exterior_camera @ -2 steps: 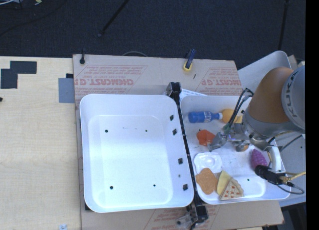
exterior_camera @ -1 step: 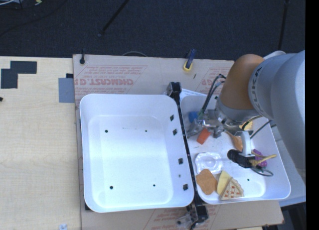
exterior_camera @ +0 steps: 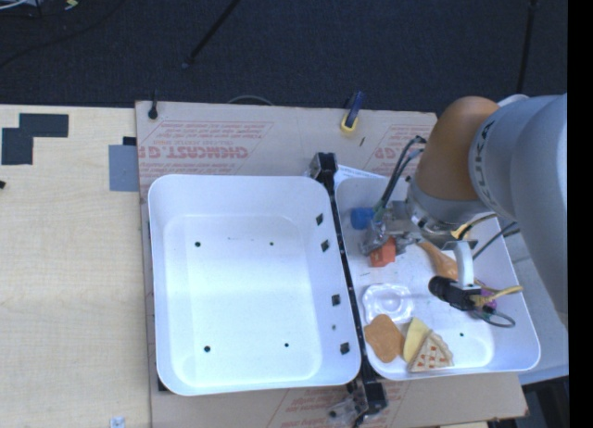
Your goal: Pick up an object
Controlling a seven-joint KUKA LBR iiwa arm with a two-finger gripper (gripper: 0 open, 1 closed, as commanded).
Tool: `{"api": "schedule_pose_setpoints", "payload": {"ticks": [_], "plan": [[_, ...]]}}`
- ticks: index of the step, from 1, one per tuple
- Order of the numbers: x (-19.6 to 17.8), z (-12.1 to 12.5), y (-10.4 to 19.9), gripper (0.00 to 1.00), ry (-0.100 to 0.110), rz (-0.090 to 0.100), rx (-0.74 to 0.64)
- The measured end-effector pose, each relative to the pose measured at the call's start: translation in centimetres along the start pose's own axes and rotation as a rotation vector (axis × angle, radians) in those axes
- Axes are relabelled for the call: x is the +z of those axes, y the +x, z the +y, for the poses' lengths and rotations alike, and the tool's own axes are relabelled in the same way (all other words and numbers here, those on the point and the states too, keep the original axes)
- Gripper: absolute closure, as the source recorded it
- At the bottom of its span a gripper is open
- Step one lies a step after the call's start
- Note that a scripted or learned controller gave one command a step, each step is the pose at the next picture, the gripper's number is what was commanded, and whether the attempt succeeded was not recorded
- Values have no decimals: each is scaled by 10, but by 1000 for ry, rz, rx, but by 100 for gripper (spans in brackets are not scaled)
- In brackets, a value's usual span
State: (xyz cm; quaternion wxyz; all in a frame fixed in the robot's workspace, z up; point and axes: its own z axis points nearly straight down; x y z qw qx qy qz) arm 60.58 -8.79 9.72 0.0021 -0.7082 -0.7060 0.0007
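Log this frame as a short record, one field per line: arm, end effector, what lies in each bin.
arm: grey, orange band, reaching in over the right bin
end effector: low in the right bin's upper part, by a blue piece and an orange-red piece
right bin, near end: brown round piece, yellow wedge, red-patterned triangular piece
left bin: white floor with small dark dots

Dark carpet floor (exterior_camera: 278,28) beyond pale wooden bench (exterior_camera: 65,278)
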Motion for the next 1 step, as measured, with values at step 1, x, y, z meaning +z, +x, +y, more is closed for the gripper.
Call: {"api": "schedule_pose_setpoints", "payload": {"ticks": [1], "plan": [[-97, 41, 70, 100, -15, 1, -10]]}}
